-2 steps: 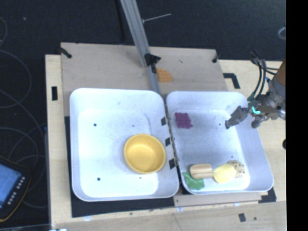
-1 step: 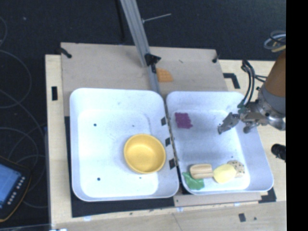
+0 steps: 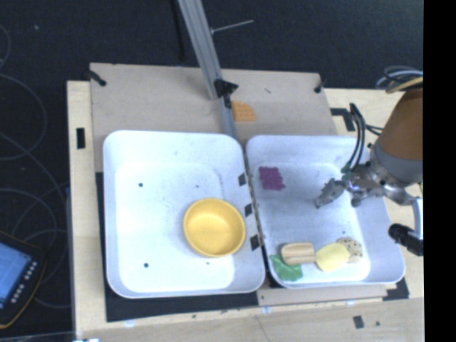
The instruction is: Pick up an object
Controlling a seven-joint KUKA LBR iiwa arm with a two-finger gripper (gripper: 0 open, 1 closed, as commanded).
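In the right bin (image 3: pixel 299 148), a purple flat piece (image 3: pixel 271 178) lies near the far left corner. Along the near wall sit a tan block (image 3: pixel 297 253), a yellow rounded object (image 3: pixel 330 257), a speckled beige object (image 3: pixel 350 246) and a green scrap (image 3: pixel 284 267). My gripper (image 3: pixel 343 192) hangs over the right half of this bin with its fingers spread open and nothing between them. It sits above and behind the yellow object, to the right of the purple piece.
A yellow bowl (image 3: pixel 214 226) rests in the left bin (image 3: pixel 142 148) near its right wall. An orange tag (image 3: pixel 242 112) lies on the board behind the bins. A grey metal pole (image 3: pixel 203 41) slants down to the bins' far edge.
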